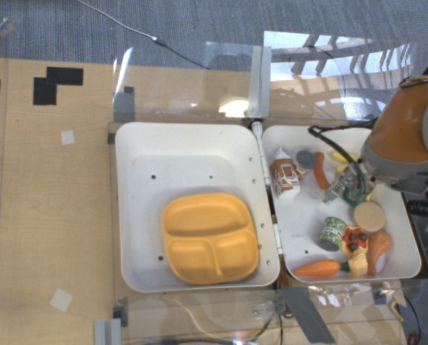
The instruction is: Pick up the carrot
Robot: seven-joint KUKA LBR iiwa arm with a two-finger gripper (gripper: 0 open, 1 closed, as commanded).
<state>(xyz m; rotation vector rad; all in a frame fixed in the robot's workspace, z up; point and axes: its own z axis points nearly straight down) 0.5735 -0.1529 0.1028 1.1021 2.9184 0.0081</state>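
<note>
Carrot point(317, 268) lay on its side at the near edge of the right bin point(413, 264), tip pointing left, well below the gripper point(349, 185). Gripper hung over the bin's middle, nothing seen between its parts; clenched or released, could not tell, too blurred. Arm point(408, 139) came in from the right, orange band over the bin's far right corner. Around the carrot: a pizza slice point(355, 244) just right of it, a chicken leg point(378, 248) beyond that, a green can point(332, 231) just above. A tan disc point(369, 216) sat beside the gripper. A sausage point(320, 169) and a milk carton point(286, 176) lay toward the bin's far left. Left bin point(138, 192) held a yellow tray point(209, 237).
</note>
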